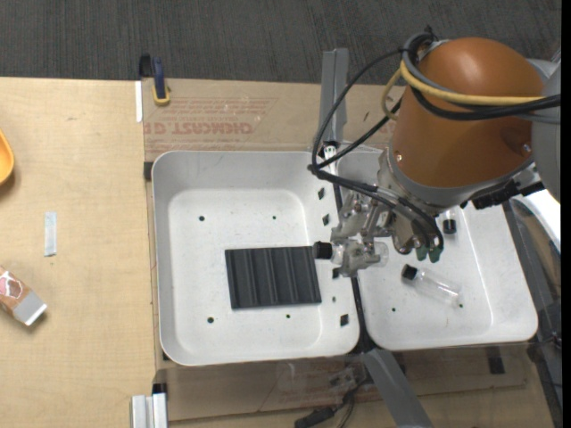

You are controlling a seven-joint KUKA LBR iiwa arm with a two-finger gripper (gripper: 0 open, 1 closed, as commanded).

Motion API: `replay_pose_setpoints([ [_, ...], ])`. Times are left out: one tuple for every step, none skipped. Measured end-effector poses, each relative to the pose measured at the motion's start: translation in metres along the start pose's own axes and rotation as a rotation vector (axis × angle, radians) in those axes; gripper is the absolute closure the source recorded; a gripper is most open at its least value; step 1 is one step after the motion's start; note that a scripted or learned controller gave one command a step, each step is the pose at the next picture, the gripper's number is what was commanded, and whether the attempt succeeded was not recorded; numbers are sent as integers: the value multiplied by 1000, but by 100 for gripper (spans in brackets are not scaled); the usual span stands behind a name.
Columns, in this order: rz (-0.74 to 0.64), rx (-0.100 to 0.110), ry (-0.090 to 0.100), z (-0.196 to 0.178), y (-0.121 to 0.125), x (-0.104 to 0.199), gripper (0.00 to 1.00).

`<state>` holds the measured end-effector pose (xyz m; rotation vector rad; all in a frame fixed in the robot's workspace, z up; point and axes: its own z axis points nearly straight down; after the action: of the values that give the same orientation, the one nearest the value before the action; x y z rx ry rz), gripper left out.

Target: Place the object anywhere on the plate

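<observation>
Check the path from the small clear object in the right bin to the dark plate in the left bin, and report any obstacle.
Between the clear object and the dark ridged plate stand the two bins' adjoining rims, raised above both floors. The gripper hangs over that divide. Nothing else lies on the left bin's floor along that path.

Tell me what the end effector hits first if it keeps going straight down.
Probably the raised rims where the two bins meet: the end effector hangs about over that seam, beside the dark ridged plate. Depth is unclear.

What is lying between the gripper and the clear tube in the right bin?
Nothing: in the camera view, bare white floor of the right bin separates the gripper from the clear tube.
</observation>
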<state>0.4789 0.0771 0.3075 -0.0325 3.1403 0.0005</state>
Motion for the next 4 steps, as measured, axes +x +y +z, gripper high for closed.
replay_pose_setpoints([
  [-167, 0, 0, -6, 4, -4, 100],
  [-310, -1, -1, -4, 14, -5, 100],
  [-336, -1, -1, -8, 19, -8, 100],
  [-537, -1, 0, 0, 5, -10, 100],
])
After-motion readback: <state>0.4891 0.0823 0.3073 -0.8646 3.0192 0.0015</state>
